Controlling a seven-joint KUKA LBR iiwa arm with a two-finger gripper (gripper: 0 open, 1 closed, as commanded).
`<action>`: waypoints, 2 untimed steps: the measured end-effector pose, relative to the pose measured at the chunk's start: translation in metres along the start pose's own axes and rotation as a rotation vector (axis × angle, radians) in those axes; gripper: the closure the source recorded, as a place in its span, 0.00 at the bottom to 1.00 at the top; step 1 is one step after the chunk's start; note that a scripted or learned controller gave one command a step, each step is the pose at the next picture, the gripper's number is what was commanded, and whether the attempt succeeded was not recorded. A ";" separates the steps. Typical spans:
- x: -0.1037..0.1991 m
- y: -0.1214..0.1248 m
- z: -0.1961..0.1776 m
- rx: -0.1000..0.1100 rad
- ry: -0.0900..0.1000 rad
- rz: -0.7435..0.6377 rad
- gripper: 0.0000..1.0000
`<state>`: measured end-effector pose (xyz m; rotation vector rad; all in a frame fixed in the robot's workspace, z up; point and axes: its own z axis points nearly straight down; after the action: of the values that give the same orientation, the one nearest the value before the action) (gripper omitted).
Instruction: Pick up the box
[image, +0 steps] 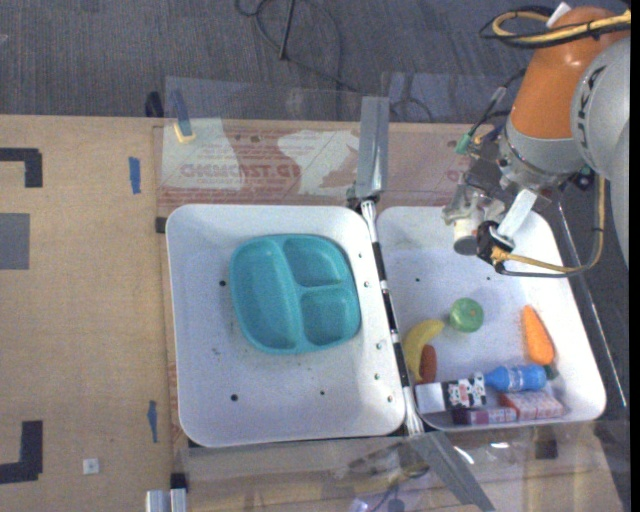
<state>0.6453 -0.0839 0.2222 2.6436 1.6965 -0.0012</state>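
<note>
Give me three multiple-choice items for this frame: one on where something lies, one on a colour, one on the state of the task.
1. Where does the box lie?
A. Along the near edge of the right bin
B. On the divided plate
C. In the left bin's far corner

2. What colour is the divided plate in the left bin?
A. Red
B. Teal
C. Black

3. Where does the gripper stand relative to the box?
A. Pressed down on it
B. Above the right bin's far end, apart from it
C. Over the left bin

Answers:
1 A, it sits by the blue bottle at the near wall.
2 B, the plate is plainly teal.
3 B, the carrot and green ball lie between them.
</note>
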 end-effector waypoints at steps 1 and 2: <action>-0.040 -0.002 -0.034 -0.002 0.000 -0.037 1.00; -0.039 -0.002 -0.044 -0.004 -0.001 -0.038 1.00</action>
<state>0.6274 -0.1188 0.2667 2.6079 1.7438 0.0014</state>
